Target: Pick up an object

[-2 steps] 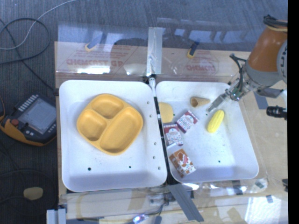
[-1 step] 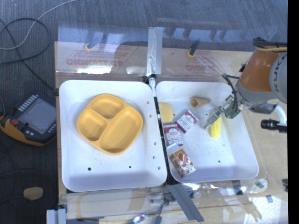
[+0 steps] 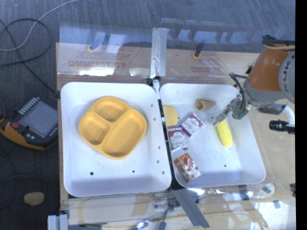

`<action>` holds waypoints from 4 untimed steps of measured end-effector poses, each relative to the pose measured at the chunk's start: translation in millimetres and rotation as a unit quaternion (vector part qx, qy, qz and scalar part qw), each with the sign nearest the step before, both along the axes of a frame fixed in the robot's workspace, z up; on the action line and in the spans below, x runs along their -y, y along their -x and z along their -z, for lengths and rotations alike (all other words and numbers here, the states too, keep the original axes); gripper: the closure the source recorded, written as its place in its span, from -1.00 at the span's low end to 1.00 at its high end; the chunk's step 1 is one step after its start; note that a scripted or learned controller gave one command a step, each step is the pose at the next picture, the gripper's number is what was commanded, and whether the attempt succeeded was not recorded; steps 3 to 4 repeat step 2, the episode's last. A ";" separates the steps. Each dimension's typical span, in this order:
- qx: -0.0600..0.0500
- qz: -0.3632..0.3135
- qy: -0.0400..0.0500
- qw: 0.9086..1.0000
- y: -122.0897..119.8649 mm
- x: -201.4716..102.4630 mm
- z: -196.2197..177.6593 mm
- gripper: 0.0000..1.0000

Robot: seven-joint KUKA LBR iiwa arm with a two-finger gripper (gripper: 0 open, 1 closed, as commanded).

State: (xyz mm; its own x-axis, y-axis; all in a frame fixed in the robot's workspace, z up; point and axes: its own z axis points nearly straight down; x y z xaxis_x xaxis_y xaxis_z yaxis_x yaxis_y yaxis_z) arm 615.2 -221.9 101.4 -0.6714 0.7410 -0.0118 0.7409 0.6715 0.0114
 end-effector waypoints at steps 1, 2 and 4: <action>-0.002 0.195 -0.001 0.981 -12.7 -59.4 10.6 1.00; -0.006 0.292 -0.001 0.957 -22.1 -95.3 -120.2 1.00; -0.006 0.292 -0.001 0.957 -22.1 -95.3 -120.2 1.00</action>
